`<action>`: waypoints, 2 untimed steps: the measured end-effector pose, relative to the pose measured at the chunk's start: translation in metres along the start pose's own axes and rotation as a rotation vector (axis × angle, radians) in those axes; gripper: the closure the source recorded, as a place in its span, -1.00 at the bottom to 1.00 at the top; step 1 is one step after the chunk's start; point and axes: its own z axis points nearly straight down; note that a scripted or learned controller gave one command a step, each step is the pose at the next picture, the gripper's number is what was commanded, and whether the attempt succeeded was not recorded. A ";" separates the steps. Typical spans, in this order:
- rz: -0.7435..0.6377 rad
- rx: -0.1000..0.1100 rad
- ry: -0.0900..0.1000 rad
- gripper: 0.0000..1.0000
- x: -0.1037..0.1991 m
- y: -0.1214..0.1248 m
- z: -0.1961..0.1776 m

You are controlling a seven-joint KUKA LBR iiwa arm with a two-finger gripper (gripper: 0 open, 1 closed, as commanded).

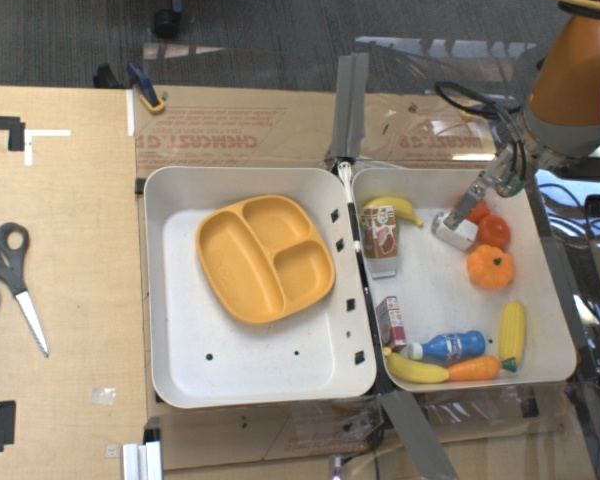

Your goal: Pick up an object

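Camera view: I see the gripper down in the right bin, in its far half, hanging off the arm that comes in from the far right. Its grey tip sits just left of the tomato, touching or nearly so, I can't separate them at this angle. The orange is just near-right of the tip, roughly round, so no long axis to line up on either fruit. Nearest long thing is the far banana, left of the tip, long axis running left-right, lying against the far end of the brown box by the divider. Everything else is well apart on the near side: corn standing near-far along the right wall, blue bottle, carrot and a second banana bunched along the near wall, small red box by the divider. Left bin has just the yellow plate; not in play from here. Hand state: can't tell, the tip reads as one grey block and nothing shows in its grasp. My call: tomato is the candidate, and the move turns on a small shift right to get centred over it rather than beside it; risk is nudging it into the orange.
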 end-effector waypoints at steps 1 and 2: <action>0.058 -0.011 -0.014 -1.00 0.002 -0.023 0.085; 0.105 -0.001 0.003 -1.00 0.025 -0.077 0.106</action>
